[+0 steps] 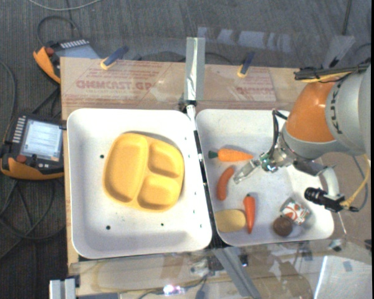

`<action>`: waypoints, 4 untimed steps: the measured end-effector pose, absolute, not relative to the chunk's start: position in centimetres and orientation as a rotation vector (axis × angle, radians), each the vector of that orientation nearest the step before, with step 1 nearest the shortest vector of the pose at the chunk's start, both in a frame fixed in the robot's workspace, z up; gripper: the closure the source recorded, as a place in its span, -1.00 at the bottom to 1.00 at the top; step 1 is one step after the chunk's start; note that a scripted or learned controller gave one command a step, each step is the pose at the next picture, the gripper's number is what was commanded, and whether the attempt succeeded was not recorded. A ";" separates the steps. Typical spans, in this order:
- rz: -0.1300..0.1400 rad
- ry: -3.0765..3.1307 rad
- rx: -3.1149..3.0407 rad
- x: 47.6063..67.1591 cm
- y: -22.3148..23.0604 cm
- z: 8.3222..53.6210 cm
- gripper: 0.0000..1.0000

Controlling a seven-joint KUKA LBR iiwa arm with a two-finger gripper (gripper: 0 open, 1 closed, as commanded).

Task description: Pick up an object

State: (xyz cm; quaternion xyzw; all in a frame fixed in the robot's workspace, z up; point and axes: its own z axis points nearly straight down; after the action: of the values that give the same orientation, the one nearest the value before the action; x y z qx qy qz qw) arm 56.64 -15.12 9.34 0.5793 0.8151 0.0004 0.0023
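The right bin [311, 129] holds several objects. An orange carrot [235, 156] lies near the bin's left wall, with an orange-red sausage [224, 182] just below it. At the front lie a red pepper [250, 212], a pale potato [230, 220], a brown ball [282, 226] and a red-and-white can [295, 212]. My gripper [248, 170] reaches in from the right and hangs low between the carrot and the sausage, slightly right of both. Nothing is visibly held in it.
The left bin [87, 229] holds a yellow compartment tray [144, 170]. A ridge [199, 161] divides the two bins. The grey arm with its orange band [308, 114] covers the right bin's far right corner. A handheld pendant [34, 145] lies on the floor at left.
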 end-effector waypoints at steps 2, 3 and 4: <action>0.001 2.516 1.853 61.0 -14.0 10.0 1.00; -0.006 2.310 2.125 66.4 -9.2 18.4 1.00; -0.008 2.310 2.125 66.4 -9.2 18.4 -1.00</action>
State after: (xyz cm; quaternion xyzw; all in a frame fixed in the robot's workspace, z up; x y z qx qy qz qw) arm 66.36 -9.21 18.37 0.6770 0.7360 -0.0024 0.0013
